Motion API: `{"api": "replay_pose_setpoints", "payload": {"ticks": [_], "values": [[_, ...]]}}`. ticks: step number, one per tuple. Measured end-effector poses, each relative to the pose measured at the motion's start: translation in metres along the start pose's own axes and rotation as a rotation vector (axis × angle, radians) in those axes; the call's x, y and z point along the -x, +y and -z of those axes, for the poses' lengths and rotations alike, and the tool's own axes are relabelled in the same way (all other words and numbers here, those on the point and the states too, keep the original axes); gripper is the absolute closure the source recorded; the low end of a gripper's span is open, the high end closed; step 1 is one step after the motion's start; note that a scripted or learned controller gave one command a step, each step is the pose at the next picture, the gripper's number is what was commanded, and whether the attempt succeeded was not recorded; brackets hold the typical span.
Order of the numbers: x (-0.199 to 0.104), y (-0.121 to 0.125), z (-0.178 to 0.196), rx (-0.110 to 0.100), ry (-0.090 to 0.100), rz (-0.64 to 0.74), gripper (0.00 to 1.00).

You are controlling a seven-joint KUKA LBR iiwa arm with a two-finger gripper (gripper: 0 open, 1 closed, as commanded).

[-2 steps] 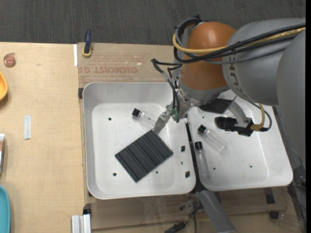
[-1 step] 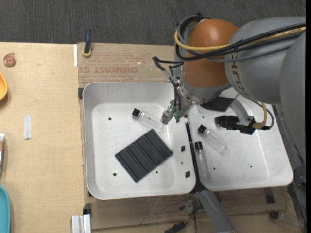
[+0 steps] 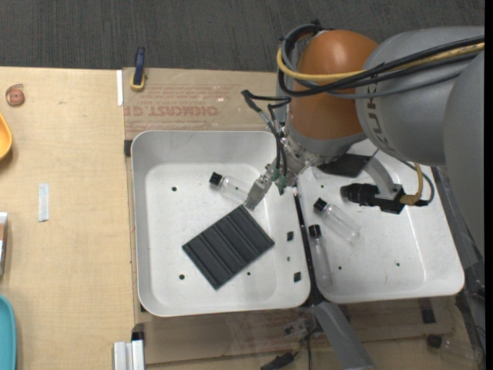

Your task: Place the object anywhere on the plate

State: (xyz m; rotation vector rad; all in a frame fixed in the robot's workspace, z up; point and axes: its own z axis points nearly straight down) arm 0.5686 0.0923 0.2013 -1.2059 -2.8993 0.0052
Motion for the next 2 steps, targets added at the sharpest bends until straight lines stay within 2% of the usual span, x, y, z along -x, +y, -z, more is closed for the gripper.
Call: {"api": "replay_pose_setpoints", "payload": {"ticks": [1, 2], "values": [[0.002, -0.001, 0.008, 0.000, -0.001, -0.003, 1.00], [0.002, -0.076, 0.046, 0.002, 0.000, 0.155, 1.00]]}}
